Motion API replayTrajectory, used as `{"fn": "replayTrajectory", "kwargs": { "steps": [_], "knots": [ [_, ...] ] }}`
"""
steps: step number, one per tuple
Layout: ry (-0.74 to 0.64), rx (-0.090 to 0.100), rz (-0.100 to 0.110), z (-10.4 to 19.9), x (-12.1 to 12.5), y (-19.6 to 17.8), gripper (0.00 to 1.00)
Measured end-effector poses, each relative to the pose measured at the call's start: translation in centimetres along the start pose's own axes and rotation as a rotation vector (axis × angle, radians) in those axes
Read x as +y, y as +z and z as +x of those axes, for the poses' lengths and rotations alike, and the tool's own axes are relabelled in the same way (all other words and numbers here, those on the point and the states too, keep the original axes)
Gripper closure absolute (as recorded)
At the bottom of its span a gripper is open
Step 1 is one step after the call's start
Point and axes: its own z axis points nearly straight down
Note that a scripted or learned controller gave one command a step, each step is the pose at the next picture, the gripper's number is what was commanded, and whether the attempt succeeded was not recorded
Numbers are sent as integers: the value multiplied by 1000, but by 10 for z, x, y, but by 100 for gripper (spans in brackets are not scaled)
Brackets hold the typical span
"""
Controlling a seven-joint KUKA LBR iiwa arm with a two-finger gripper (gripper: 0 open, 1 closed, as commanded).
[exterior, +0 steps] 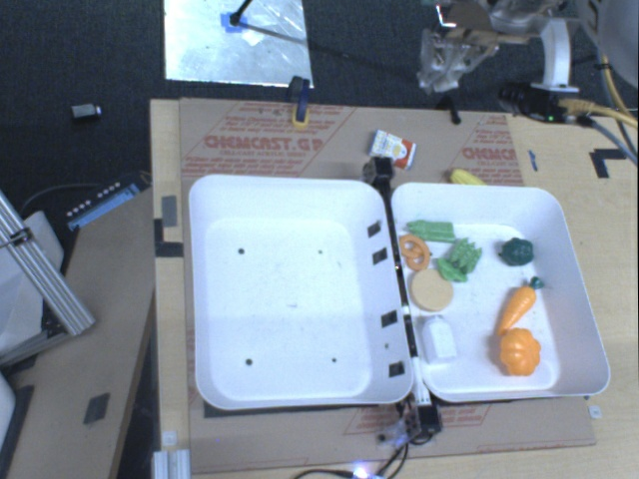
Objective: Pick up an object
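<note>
A tabletop (120, 267) seen from above carries two shallow white bins side by side. The left bin (285, 292) comes first, its floor bare white. Just past the dividing edge, the right bin (569, 297) holds a cluster of toy foods: an orange pretzel (414, 252), a flat green piece (430, 231) above it, a leafy green piece (460, 260), a tan round disc (432, 291) and a small white block (439, 341) near the front. Farther right lie a dark green broccoli (516, 251), an orange carrot (516, 307) and an orange pumpkin (519, 352). A yellow item (466, 178) rests just outside the bin's far rim. The pincer (444, 63) hangs high above the far edge, well apart from every object; whether it is apart or together cannot be told.
</note>
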Motion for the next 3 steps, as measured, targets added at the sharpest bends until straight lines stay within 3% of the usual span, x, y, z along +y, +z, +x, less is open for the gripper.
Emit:
{"fn": "replayTrajectory", "kwargs": {
  "steps": [1, 2, 3],
  "knots": [
    [0, -1, 6, -1, 0, -98, 100],
    [-1, 2, 19, 17, -124, -95, 100],
    [-2, 0, 19, 56, -183, -95, 100]
  ]
}}
